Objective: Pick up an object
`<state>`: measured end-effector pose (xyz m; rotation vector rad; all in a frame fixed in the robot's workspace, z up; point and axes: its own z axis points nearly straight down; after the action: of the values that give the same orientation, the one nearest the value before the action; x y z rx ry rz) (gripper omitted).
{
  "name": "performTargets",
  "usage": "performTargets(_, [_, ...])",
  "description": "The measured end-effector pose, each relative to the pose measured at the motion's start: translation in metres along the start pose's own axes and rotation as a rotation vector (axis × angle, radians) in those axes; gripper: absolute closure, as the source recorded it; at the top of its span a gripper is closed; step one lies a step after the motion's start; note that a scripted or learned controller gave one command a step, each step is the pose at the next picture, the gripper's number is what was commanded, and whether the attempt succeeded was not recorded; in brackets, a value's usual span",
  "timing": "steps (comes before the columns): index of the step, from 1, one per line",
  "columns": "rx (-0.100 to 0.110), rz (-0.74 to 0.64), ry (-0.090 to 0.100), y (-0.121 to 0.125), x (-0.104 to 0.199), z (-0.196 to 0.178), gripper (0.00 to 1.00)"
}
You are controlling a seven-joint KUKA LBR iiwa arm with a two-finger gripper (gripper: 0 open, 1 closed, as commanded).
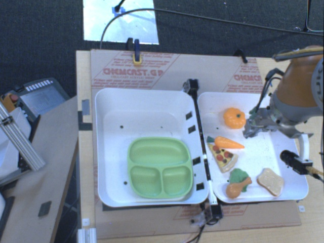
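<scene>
- The gripper (251,127) hangs over the right bin (253,99), just right of the pumpkin (234,118) and above the carrot (229,143); whether it is wide or narrow, I cannot tell from this slant, and nothing shows between its tips.
- No one object is named, so the carrot and pumpkin, being nearest, are the likely targets; both lie in the right bin's upper left part.
- The carrot lies flat, long axis nearly left to right, green stub toward the bin divider, tip pointing right and slightly down, toward the gripper.
- Risk: closing along the carrot's length instead of across it would likely push it away or squeeze it out of the grip.
- Risk: the pumpkin is round and may roll or pop free if caught off-centre.
- Risk: the pizza (223,159) sits just below the carrot, nearly touching; a descent there could nudge or catch both.
- The broccoli (238,176), drumstick (236,188) and bread (270,181) lie nearer the front wall, well apart from the gripper.
- The green tray (160,167) is alone in the left bin (147,105), clear of any of this.
</scene>
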<state>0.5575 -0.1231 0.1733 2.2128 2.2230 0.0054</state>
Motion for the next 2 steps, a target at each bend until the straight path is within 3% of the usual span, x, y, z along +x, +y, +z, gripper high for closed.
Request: performTargets(2, [-0.002, 0.000, -0.001, 0.002, -0.006, -0.116, 1.00])
